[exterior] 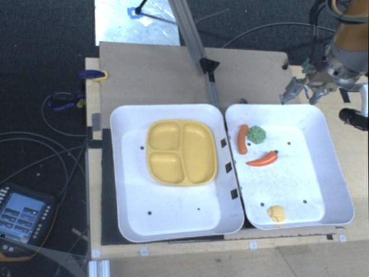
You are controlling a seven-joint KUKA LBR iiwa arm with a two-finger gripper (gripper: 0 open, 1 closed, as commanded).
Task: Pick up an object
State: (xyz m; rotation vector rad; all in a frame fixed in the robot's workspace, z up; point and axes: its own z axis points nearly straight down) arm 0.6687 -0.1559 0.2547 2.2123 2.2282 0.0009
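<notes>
Overhead, the tool hangs above the far rim of the right bin, near that bin's back corner, with its two fingers spread apart and nothing between them. It is released and holds no object. The grey arm with its orange band comes in from the upper right of the view.

Inside the right bin lie four small items. A sausage rests lengthwise near the bin's left wall, and a green broccoli piece sits just beside it, touching or nearly touching its upper end. A red chili pepper lies at a slant just below those two, towards the middle of the bin. A small yellow lump sits well apart from the rest, near the front edge of the bin. All four are on the bin floor, clear of the tool.

The left bin carries a yellow divided plate with three compartments, lying flat in the far half of the bin. The two bins sit side by side, their inner rims touching or overlapping along the middle of the counter. A slanted metal pole crosses the far part of the counter, and a handheld control pad with cables lies on the dark floor at the left of the view
</notes>
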